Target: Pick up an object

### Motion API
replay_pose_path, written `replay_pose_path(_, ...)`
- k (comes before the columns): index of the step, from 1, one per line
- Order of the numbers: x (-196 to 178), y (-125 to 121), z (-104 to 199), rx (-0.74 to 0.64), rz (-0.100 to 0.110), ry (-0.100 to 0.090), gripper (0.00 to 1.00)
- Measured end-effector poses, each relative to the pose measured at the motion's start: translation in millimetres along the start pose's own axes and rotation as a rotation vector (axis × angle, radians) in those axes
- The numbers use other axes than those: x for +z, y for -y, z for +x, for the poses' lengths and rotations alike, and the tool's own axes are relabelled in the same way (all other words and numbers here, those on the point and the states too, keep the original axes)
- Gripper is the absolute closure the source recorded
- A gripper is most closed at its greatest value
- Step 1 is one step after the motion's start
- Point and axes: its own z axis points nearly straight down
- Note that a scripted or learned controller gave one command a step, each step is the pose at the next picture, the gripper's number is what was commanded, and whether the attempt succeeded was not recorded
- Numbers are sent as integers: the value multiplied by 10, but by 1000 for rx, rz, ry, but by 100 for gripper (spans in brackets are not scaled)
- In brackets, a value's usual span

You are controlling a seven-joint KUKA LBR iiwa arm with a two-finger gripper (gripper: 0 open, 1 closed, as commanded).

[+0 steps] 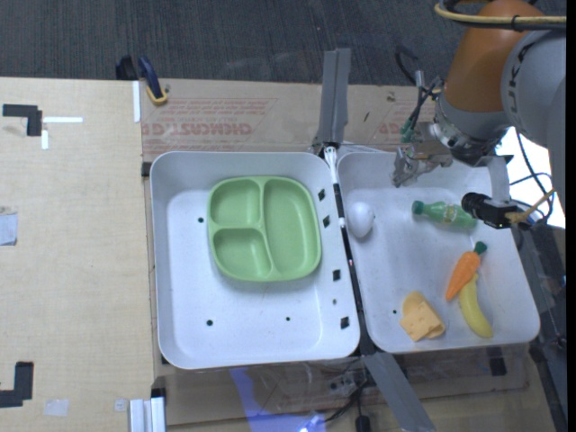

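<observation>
Now we are hovering our two-finger gripper (407,167), fingers slightly apart and holding nothing, with the small green plastic bottle (444,214) lying crosswise at four o'clock

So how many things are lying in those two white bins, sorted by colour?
Green: 2, the divided plate in the left bin and the small bottle in the right bin
White: 1, the egg-shaped thing
Orange: 1, the carrot
Yellow: 2, the banana and the cheese-like wedge
Total: 6
</observation>
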Motion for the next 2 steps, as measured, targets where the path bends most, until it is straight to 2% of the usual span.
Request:
replay_pose_path(1,-35,265,-320,-440,-1,0,100)
replay_pose_path(2,12,458,124,136,3,0,100)
